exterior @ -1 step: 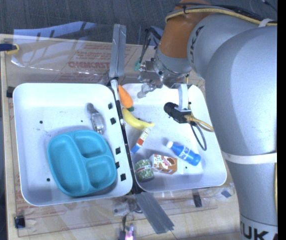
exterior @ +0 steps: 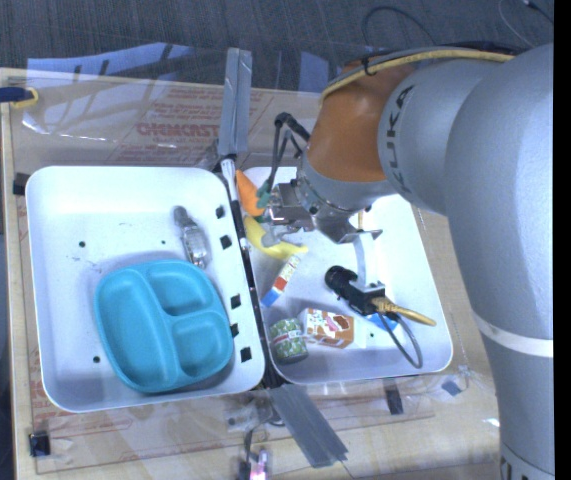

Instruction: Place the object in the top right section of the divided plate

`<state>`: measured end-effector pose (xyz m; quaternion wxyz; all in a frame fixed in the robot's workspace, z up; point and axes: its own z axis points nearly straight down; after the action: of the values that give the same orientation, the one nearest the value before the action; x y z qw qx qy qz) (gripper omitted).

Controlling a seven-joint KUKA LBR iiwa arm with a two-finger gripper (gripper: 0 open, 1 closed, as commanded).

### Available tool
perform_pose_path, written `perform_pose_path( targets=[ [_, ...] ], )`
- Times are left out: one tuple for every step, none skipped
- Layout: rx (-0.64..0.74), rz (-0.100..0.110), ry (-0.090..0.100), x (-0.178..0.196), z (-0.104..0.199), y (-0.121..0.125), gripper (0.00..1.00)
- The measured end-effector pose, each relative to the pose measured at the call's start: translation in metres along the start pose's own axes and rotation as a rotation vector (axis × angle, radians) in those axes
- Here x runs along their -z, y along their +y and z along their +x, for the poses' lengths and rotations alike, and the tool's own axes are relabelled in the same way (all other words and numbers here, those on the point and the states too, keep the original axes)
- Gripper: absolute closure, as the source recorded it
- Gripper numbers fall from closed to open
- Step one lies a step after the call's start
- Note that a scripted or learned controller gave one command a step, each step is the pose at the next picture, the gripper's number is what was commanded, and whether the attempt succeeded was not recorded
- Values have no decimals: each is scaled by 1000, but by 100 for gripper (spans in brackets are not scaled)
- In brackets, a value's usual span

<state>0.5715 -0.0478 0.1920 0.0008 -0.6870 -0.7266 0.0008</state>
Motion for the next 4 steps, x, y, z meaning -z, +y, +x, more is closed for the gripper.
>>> perform_pose_path(
  targets=[
    [-233, 2, 1, 15, 24, -77, 100],
    [-104, 3, 1, -1, 19, -63, 100],
    [-335, 0, -1, -1, 5, -50, 100],
    [-513, 2, -1, 21, -7, -47, 100]
  ],
)
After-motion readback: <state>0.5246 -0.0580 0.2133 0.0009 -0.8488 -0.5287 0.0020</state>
